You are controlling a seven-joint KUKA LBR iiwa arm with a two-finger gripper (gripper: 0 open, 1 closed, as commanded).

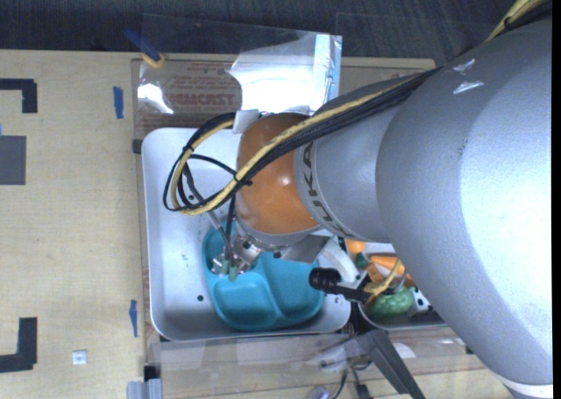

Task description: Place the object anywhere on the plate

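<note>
A teal plate (267,299) lies in the near part of the left white bin (171,239). My gripper (231,262) hangs low over the plate's left rim, under the orange band of the wrist; the arm hides most of what is below it. I cannot make out anything held there. In the right bin, a green object (394,303) and an orange object (382,263) peek out from under the arm.
The grey arm covers most of the right bin and the back of the left bin. A clear plastic sheet (263,73) stands behind the left bin. The wooden bench (70,213) stretches to the left.
</note>
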